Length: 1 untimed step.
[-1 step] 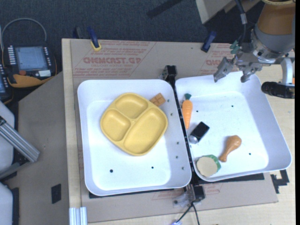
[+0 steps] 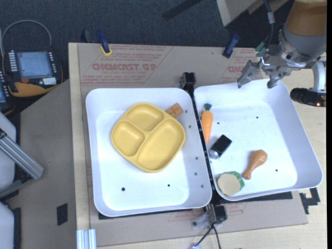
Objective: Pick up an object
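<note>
The gripper (image 2: pixel 258 80) hung with its fingers spread and nothing between them, over the far rim of the right bin (image 2: pixel 290 108). Within that bin, a carrot (image 2: pixel 207 124) lay along the left wall, a black block (image 2: pixel 222 144) just beside it, and a drumstick (image 2: pixel 254 163) nearer the front.
</note>
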Motion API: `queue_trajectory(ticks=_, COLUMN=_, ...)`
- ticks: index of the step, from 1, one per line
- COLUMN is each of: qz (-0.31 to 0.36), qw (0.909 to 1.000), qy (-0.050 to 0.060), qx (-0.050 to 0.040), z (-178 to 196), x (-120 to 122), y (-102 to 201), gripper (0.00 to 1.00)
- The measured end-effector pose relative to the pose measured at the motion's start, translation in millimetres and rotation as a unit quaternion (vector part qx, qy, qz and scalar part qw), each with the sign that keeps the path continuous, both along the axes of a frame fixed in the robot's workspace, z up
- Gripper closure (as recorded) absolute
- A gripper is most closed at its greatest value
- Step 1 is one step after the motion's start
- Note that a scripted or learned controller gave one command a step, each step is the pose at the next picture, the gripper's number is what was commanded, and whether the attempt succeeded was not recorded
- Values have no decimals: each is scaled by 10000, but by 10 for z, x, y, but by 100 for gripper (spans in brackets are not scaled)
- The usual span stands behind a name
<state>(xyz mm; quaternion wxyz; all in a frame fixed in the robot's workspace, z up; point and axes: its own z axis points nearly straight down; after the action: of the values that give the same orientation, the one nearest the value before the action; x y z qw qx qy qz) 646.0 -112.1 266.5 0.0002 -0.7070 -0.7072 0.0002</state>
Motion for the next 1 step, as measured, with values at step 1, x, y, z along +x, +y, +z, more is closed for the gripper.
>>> queue_trajectory(ticks=1, qz=-2, qw=10000, qy=7, qx=2, z=-494, x=94, y=-30, gripper=0)
